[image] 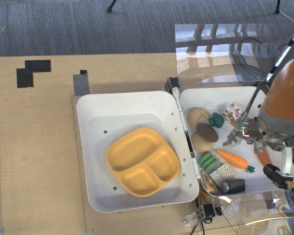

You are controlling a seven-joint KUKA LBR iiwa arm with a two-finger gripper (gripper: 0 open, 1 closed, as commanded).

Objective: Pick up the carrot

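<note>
**Carrot waits in the right bin**

Wooden bench (39, 163) under both bins: the left bin (94, 118) carries a yellow divided plate (143, 161), the right bin (191, 98) a clutter of toy food. From the right the grey arm (285, 98) reaches over that bin, its gripper (247, 130) hanging near the middle; how the claw stands I cannot tell from this slant.

The carrot (234, 160) lies flat, orange body pointing up-left, green top at lower right, just below and left of the gripper. Green beans (207, 161) sit near its tip, a patterned packet (223, 173) and a dark cylinder (235, 185) just below.

A clean pick likely calls for closing across the carrot's thick middle, square to its length, clear of the packet.
</note>
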